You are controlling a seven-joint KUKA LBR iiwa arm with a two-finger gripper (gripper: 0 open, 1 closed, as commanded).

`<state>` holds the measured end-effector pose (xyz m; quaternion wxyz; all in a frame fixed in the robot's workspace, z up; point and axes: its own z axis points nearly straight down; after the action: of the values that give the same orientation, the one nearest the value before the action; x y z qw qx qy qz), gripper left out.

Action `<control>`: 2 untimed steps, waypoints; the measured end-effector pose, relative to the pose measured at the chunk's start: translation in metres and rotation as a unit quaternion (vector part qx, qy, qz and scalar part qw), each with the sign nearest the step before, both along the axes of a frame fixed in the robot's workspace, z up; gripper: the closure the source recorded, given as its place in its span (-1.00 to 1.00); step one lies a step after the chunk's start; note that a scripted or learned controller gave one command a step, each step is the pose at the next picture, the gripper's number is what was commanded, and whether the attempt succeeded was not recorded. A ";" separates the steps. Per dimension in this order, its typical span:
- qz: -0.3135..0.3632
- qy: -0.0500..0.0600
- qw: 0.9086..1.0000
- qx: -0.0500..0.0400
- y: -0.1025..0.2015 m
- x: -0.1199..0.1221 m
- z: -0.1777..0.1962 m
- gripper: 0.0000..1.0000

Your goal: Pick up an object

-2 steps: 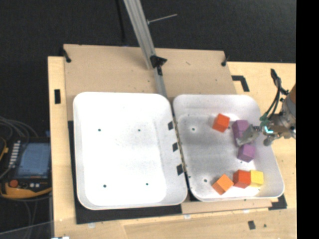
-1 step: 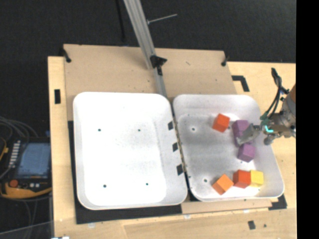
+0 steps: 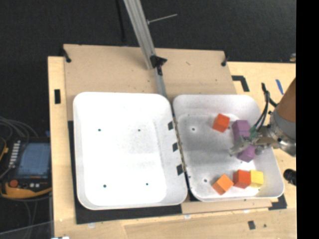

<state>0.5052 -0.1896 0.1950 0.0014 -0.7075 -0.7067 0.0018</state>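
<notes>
Looking down on the bench, we see the arm (image 3: 286,113) reaching in from the right over the right bin (image 3: 199,103). Its gripper (image 3: 247,144) sits low among the blocks at the bin's right side, right at the purple blocks (image 3: 242,133). One purple block lies just above the gripper tip and another purple piece (image 3: 247,155) shows just beneath it; we cannot tell whether either is between the jaws, nor whether the hand is open or closed, since the metal parts blur together there.

An orange-red block (image 3: 221,122) rests up and to the left of the purple ones, near them but apart. Along the bin's near edge three more blocks sit close together: an orange block (image 3: 224,183) on the left, a red block (image 3: 241,178) in the middle, and a yellow block (image 3: 256,178) on the right, the red and yellow touching.

The left bin (image 3: 124,148) lies beside the right one, their inner rims meeting. A slanted metal pole (image 3: 142,29) stands behind the bins, and a handheld control unit (image 3: 30,166) with a blue screen lies off the bench's left edge.
</notes>
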 end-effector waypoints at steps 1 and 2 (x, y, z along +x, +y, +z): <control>-0.001 0.000 1.000 0.000 0.002 0.002 -0.062 -1.00; -0.001 -0.004 1.000 -0.001 0.001 0.003 -0.097 -1.00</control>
<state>0.5082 -0.1891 0.0978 -0.0024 -0.7079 -0.7063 -0.0001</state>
